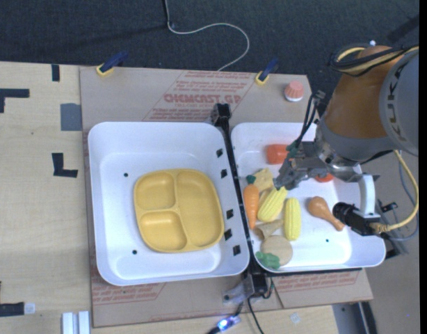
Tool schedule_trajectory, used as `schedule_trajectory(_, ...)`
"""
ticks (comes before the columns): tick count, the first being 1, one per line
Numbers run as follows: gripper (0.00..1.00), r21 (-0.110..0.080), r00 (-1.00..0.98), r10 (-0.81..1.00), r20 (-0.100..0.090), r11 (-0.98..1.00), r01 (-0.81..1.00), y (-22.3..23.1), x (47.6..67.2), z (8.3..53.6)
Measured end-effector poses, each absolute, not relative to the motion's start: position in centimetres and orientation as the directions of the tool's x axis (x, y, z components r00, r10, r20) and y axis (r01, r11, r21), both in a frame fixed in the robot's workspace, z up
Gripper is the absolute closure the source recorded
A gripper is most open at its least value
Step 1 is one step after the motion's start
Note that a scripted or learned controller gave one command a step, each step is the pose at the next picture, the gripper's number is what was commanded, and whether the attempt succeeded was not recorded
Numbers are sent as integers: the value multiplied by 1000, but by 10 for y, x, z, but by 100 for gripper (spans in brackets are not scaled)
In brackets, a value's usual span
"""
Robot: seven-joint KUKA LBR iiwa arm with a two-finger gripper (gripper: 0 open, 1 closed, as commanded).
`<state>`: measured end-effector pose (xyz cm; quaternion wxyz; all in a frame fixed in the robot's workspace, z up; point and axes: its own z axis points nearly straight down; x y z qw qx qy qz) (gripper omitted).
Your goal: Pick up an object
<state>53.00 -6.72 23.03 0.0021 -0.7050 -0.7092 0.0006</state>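
Hovering over the right bin (366, 256), the gripper (288, 175) sits just above a corn cob (271, 204), beside a second cob (293, 218), a carrot (250, 205) and a drumstick (323, 211). Nothing looks lifted; grasp and raise remain, by my reading. Gripper opening: cannot tell, since the wrist hides it. Left bin (109, 152) holds a yellow divided plate (177, 209). An orange-red item (276, 153) is partly covered.

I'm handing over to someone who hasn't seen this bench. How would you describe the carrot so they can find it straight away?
Look at the right-hand white bin, the one crowded with toy food. Along its left wall, beside the divider between the two bins, lies the carrot, pointing roughly up and down the view. It is the long, tapered orange piece; the two corn cobs next to it are yellow and ridged.
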Motion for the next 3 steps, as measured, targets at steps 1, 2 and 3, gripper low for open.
schedule_trajectory(1,100,-6,-1,1000,0,1,1000,-64,532,212)
schedule_trajectory(2,100,-3,-1,1000,0,1,1000,-71,530,217)
schedule_trajectory(3,100,-3,-2,1000,0,2,1000,-73,541,227)
